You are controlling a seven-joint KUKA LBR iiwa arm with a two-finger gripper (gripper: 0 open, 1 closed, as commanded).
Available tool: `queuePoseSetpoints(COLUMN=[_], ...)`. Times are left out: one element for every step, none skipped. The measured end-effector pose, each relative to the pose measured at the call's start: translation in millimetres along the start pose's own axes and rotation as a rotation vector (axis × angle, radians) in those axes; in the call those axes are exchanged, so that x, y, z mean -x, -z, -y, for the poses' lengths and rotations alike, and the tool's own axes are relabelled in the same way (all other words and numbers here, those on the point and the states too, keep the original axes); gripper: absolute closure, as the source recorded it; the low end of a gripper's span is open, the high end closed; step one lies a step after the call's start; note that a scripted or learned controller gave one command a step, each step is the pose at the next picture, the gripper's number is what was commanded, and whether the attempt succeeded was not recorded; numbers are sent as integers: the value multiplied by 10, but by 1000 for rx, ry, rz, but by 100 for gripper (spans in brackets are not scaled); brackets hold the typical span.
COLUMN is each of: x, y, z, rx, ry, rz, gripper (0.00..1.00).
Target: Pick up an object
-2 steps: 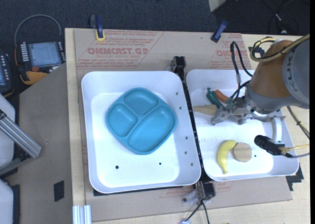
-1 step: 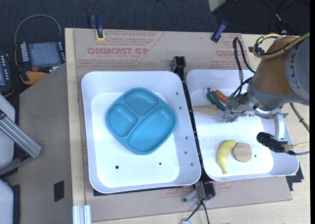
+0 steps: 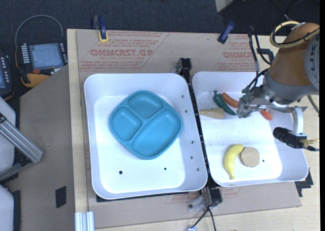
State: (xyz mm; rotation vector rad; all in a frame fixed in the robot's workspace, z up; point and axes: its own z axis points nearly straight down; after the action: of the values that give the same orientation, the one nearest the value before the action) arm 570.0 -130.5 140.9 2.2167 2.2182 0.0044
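- The gripper hangs low over the far half of the right bin. From my console I cannot tell how it is set, and I see nothing held.
- Just beside it, on the side toward the other bin, an orange carrot and a green pod lie together, touching or crossed. I judge the carrot the likeliest pick.
- It looks like toy food, so I expect it to be light, stiff and rather slick. I would take it across its narrow middle, clear of the pod.
- A little further on that side lies a tan stick, near the bin's wall. A small orange piece sits near the gripper's opposite side.
- Well apart, toward the near rim, a banana touches a round tan disc.
- Farthest off, a blue divided plate lies in the left bin.
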Motion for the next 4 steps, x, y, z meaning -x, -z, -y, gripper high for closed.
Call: queuePoseSetpoints(x=[-32,-30,-587,-1046], y=[484,851,764,706], z=[-101,-115,-197,-390], rx=[0,0,-7,-3], ry=[1,0,5,5], rz=[0,0,-4,-3], gripper=[100,100,100,100])
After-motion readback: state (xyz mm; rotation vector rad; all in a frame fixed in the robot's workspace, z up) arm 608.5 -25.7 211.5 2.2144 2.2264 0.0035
